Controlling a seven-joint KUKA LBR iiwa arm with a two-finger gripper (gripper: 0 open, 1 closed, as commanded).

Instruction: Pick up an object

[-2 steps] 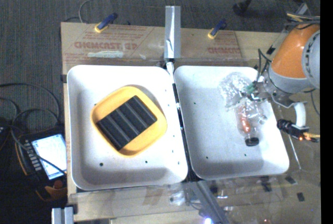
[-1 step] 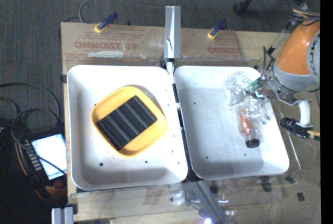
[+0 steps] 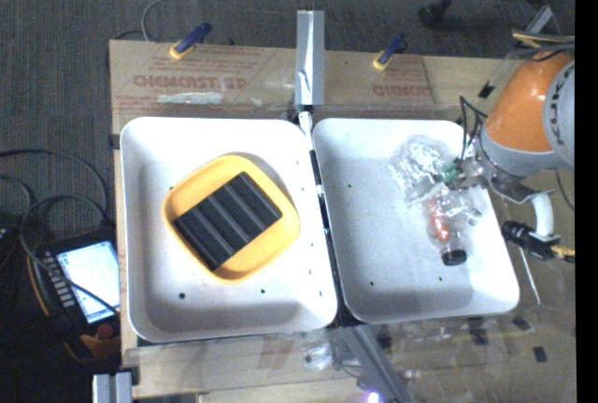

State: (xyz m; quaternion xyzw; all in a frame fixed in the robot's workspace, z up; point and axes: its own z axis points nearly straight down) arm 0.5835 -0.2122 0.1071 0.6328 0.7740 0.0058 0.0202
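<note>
The arm (image 3: 533,116) comes in from three o'clock, its orange band bright over the right-hand bin (image 3: 374,280), and the wrist hangs over that bin's three o'clock edge. The pincer (image 3: 464,175) is lost against a tangle of shiny stuff just below the wrist; how wide it stands, or whether it has anything, cannot be told from up here.

What lies under it? A crumpled clear wrapper (image 3: 419,163) sits toward the one o'clock part of the right bin, and just beside it, running down toward four o'clock, a small clear bottle (image 3: 445,225) with something orange inside and a dark cap at its lower end. Both look to be lying on the bin floor.

Across the divider, the left bin (image 3: 149,298) carries a yellow tray with a dark ribbed insert (image 3: 232,216), square in the middle and well apart from the arm.

So the pick looks not yet done: nothing is plainly lifted. The judgement is an approach or a grasp try near the wrapper and bottle, with the close and the lift left to go.
</note>
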